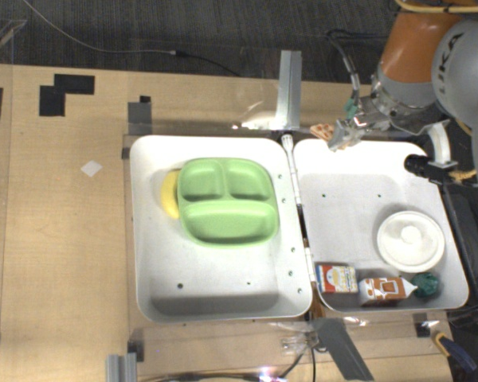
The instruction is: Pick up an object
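The end effector (346, 130) hangs at the upper edge of the right bin (358, 193), apparently gripping a small pale object (325, 131), though the view is too poor to be sure. In the left bin (151, 237) a green divided tray (225, 200) lies over a yellow item (170, 194). Low in the right bin sit a white round lid (410, 239), a small red carton (337, 278) and a brown carton (387, 290).
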Controlling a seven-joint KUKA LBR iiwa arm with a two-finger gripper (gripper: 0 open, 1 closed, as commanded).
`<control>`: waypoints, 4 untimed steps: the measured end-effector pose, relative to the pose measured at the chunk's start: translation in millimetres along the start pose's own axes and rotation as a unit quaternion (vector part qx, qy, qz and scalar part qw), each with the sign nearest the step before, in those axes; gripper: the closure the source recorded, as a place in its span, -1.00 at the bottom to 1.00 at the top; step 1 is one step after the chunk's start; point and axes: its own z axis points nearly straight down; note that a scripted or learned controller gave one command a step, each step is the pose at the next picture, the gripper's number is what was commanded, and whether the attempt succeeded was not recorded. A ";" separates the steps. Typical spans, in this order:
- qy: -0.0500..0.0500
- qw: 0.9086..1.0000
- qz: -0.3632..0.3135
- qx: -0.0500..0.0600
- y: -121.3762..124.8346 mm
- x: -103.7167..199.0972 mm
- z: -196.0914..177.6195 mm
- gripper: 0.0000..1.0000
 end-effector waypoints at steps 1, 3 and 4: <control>0.001 1.000 -0.022 0.001 -32.9 80.6 -38.2 1.00; 0.001 1.000 0.004 0.002 -127.2 141.6 -13.1 1.00; 0.001 0.998 0.063 0.003 -152.2 124.0 27.7 1.00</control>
